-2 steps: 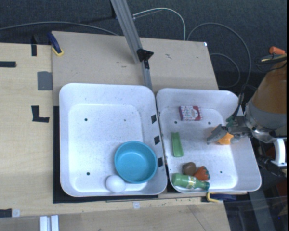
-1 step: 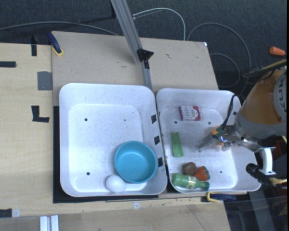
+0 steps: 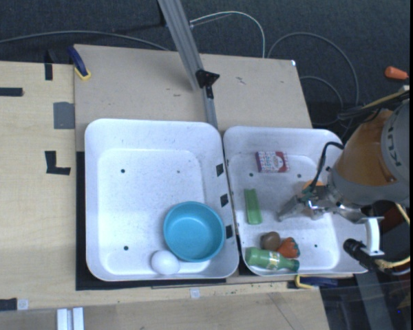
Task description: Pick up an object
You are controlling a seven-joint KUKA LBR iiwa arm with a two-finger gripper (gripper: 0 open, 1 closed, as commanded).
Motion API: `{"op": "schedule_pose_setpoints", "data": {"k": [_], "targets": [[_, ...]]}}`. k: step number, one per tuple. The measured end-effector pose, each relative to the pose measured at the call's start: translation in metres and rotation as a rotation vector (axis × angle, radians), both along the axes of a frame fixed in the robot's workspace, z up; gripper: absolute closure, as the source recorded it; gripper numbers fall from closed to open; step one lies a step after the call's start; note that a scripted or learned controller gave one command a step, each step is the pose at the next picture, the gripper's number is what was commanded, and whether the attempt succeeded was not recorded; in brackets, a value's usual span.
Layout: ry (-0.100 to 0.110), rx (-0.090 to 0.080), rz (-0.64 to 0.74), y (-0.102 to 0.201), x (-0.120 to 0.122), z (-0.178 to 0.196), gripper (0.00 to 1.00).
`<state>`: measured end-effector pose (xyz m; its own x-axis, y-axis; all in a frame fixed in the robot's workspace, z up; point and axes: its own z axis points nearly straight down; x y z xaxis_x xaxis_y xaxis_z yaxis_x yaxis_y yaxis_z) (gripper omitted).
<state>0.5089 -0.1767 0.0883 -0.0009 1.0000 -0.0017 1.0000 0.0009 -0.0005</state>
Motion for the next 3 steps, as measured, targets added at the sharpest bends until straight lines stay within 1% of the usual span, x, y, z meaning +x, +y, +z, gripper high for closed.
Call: {"op": "schedule_pose_setpoints", "data": {"k": [1,3], "targets": [[0.001,0.002,0.001,0.001,0.000,0.011,1.00],[-0.003,0.000,0.001,0.003,0.018,0.103,1.00]]}}
